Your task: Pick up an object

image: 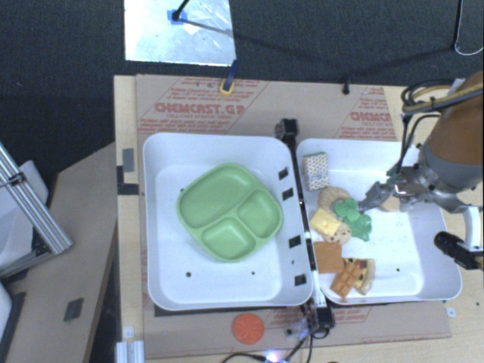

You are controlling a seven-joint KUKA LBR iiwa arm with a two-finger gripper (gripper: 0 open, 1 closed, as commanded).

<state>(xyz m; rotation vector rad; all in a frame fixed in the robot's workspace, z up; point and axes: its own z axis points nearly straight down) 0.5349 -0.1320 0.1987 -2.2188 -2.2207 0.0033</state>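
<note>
White right bin (pixel 423 278): hand (pixel 376 197) (opening unclear) seemingly touches green toy (pixel 355 219).

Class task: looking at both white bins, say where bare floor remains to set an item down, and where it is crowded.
Bare: the right bin's floor right of the toy food; the left bin's margin around the green divided plate. Crowded: the right bin's left side, from the small box to the orange pieces, where the pincer is.

The surface (pixel 128 278) is covered by a brown cardboard sheet (pixel 249 100) with red print. Two white bins, the left bin (pixel 162 278) and the right bin (pixel 435 282), are placed on it side by side, and an orange disc (pixel 248 327) is seen near the front edge
</note>
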